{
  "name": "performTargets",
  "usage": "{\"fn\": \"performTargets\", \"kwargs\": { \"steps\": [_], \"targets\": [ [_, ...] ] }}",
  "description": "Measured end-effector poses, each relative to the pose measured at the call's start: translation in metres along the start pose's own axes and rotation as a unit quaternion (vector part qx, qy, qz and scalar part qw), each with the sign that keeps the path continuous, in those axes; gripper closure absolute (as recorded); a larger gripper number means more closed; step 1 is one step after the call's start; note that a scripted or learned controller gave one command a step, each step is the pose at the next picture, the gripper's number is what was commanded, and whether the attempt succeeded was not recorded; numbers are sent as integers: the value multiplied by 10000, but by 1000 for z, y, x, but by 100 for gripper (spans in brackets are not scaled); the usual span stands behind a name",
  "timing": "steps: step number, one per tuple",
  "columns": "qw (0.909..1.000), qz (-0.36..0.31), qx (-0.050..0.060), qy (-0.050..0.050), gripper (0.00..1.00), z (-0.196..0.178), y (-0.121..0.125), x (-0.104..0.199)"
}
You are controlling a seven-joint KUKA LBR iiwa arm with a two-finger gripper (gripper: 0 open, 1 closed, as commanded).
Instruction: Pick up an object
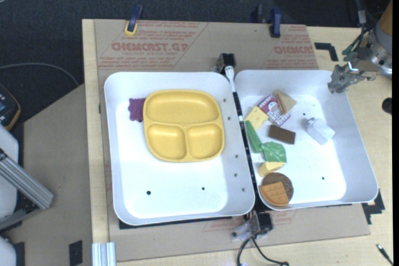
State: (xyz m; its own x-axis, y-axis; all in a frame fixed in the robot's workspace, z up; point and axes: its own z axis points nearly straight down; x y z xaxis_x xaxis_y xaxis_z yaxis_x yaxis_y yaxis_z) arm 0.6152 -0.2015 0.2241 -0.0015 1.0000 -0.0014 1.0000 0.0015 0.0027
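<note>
2 white bins sit side by side on the table (93, 134). The left bin (124, 184) carries a yellow 3-compartment tray (184, 124), w/ a purple item (135, 109) just beside its left edge, partly tucked under.

The right bin (349, 165) holds the pickable stuff, mostly bunched toward its left wall: a snack packet (272, 108), yellow blocks (255, 117), a brown bar (282, 134), a green leafy piece (269, 151), and a round waffle-like cookie (276, 189) at the near edge. A pale grey piece (318, 130) lies apart, mid-bin, so prob. the easiest target w/ room around it.

The gripper (340, 79) hangs over the bin's far right corner, above the rim, well apart from all items. Nothing seen in the jaws; how wide they stand can't be told at this size. The pick looks not yet begun.
</note>
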Motion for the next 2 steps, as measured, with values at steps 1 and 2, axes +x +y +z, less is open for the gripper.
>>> {"fn": "performTargets", "kwargs": {
  "steps": [1, 2],
  "targets": [
    [10000, 7, -5, -1, 100, -10, 12, 45],
    [10000, 5, -3, 0, 100, -15, 29, 94]
  ]
}}
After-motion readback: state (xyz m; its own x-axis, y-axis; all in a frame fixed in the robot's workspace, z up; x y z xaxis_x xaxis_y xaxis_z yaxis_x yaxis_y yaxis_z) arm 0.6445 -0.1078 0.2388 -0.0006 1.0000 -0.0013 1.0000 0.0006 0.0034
